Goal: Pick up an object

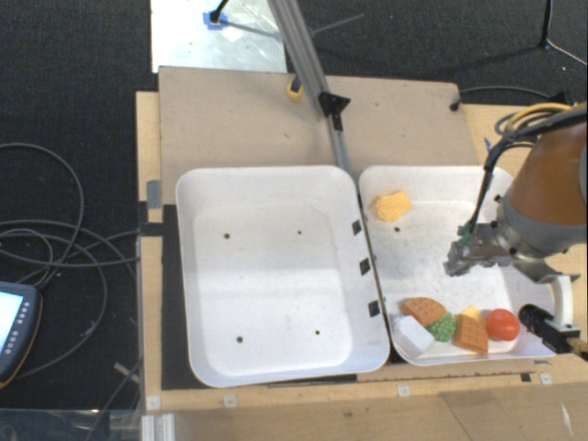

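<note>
The right bin (432,180) holds a yellow lump (392,207) near its far left corner. Along its near edge lie a brown cookie-like piece (422,309), a white block (412,335), a green piece (444,327), an orange wedge (471,335), a small yellow piece (471,313) and a red ball (502,323). My gripper (462,259) hangs over the middle right of this bin, above bare floor, between the yellow lump and the near-edge cluster. Nothing shows between its fingers.
The left bin (197,191) sits beside it, sharing a rim with black clips (365,266). A grey pole (303,44) slants in from the top. Cables (55,237) and a tablet (14,324) lie on the dark floor at left.
</note>
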`<state>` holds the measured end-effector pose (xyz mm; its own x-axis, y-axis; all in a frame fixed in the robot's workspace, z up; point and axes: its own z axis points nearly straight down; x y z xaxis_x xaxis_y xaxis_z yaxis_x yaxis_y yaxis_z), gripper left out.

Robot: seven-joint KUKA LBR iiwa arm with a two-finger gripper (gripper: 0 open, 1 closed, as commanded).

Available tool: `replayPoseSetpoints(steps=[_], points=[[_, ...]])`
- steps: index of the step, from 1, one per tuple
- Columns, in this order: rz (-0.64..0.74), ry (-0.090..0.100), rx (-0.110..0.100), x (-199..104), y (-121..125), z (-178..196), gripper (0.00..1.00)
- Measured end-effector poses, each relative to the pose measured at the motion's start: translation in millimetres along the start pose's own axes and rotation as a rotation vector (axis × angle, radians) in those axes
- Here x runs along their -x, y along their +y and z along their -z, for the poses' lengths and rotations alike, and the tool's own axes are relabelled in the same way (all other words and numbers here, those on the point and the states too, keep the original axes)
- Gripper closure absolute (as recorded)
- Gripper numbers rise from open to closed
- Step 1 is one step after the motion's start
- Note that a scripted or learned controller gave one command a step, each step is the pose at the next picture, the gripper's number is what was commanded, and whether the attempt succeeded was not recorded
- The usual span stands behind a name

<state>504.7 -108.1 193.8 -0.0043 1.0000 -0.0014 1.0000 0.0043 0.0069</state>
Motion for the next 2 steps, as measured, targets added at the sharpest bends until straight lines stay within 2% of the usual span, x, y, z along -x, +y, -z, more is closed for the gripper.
replayPoseSetpoints(steps=[1,2], points=[[0.001,0.0,0.0,0,2,39,1.0],[0.007,0.004,-0.005,-61,5,34,1.0]])
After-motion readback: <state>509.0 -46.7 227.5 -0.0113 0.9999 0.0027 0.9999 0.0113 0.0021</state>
